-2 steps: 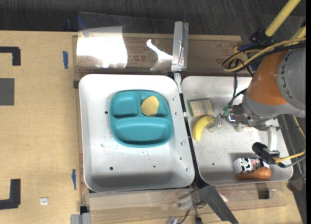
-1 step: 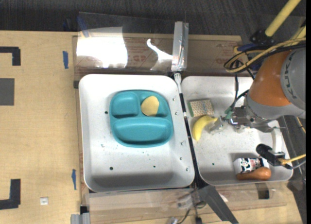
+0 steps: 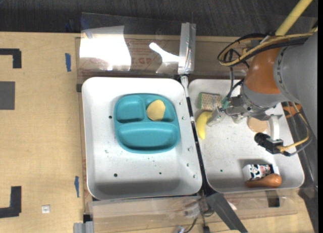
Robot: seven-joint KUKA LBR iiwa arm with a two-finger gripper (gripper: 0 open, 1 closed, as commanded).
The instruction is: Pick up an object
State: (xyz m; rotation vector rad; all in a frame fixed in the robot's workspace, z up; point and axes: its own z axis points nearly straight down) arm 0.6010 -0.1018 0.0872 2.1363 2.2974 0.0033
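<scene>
1. In the right bin (image 3: 282, 176), the arm is brought in from three o'clock and the pincer (image 3: 218, 114) is lowered near the bin's nine o'clock wall, a posture that reads as an approach to a grasp.
2. Just beside the pincer, toward eight o'clock, a yellow banana-like object (image 3: 202, 125) lies against the divider between the bins; it is judged the likeliest target because it is the nearest thing to the pincer.
3. Whether the pincer is released or clenched cannot be told, and nothing is seen held in it.
4. At eleven o'clock of the pincer, a green patterned piece (image 3: 208, 99) rests flat.
5. At five o'clock in the same bin, a small white carton (image 3: 258, 170) and an orange object (image 3: 266, 180) lie together, well apart from the pincer.
6. In the left bin (image 3: 101, 176), a teal divided tray (image 3: 144, 138) is seen, with a yellow round object (image 3: 156, 109) lying in its one o'clock compartment.
</scene>
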